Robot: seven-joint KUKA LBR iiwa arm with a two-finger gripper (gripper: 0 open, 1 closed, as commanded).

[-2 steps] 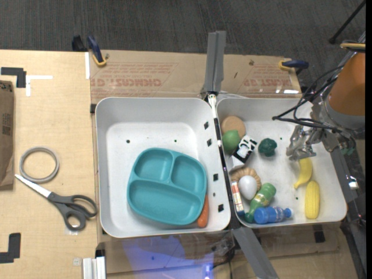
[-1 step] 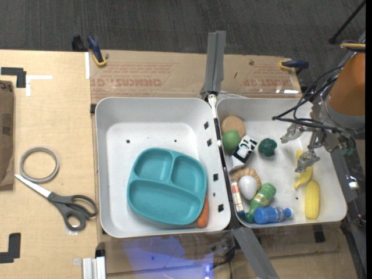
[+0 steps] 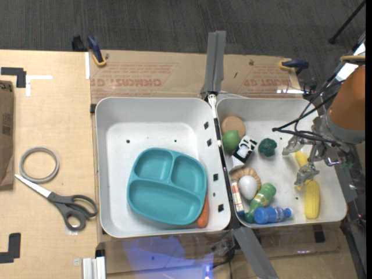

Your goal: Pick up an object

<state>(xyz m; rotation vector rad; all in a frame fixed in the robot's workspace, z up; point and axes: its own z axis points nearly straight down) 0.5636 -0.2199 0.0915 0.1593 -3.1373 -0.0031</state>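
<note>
Tool (image 3: 302, 161) sits low over the right side of the right bin (image 3: 279, 103), arm coming in from the right with the orange band (image 3: 351, 100) at the frame edge. Fingers are spread apart, one metal tip near the bin's middle right, the other just above the corn cob (image 3: 312, 199); nothing visible between them, so no grasp. A small yellow piece (image 3: 300, 157) lies between the fingers on the bin floor, contact can't be told. Rest of right bin: dark green ball (image 3: 267, 147) just left of the tool, tan round item (image 3: 233, 125) at top left with a green ball (image 3: 231, 139) touching it below, black-and-white toy (image 3: 245, 147) beside that, white egg (image 3: 247, 186) on a woven basket (image 3: 244, 173), green bottle (image 3: 263, 195), blue bottle (image 3: 271, 215) along the front wall, red-and-white tube (image 3: 236, 195) against the left wall. Left bin (image 3: 151, 112) holds a teal divided plate (image 3: 168, 186) with an orange carrot (image 3: 203, 214) tucked at its lower right edge. On the surface (image 3: 46, 115) left of the bins: tape roll (image 3: 39, 164) and scissors (image 3: 61, 201), close together.
</note>
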